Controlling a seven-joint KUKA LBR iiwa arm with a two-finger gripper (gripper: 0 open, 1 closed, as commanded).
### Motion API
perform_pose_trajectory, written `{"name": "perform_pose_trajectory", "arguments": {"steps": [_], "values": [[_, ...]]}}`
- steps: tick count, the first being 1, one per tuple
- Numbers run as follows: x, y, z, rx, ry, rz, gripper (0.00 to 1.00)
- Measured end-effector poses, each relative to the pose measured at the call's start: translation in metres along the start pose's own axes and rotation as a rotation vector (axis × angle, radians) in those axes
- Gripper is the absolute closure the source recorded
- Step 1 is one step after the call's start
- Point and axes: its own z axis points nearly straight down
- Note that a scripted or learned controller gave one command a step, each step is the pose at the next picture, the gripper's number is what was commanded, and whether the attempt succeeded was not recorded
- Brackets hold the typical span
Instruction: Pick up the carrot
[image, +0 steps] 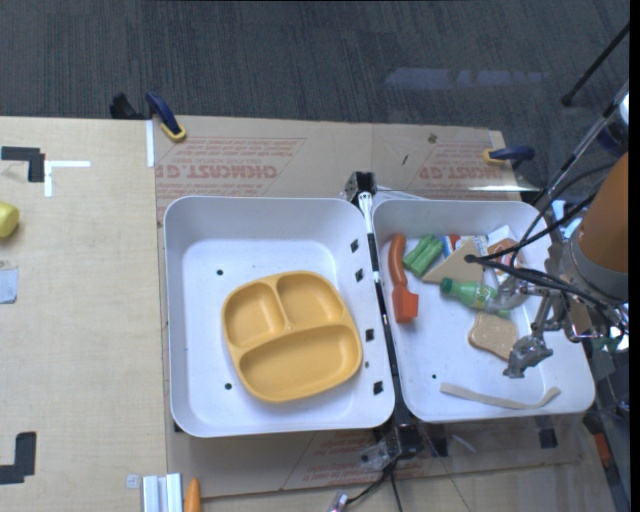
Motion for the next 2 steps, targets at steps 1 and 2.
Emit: {"name": "perform_pose_trajectory", "arguments": {"steps": [1, 2], "values": [[-0.023, 0.041, 0.119, -0.001, 0.001, -0.054, 0.0], [-0.091, 0.091, 0.023, 0.0, -0.004, 0.001, 0.0]]}}
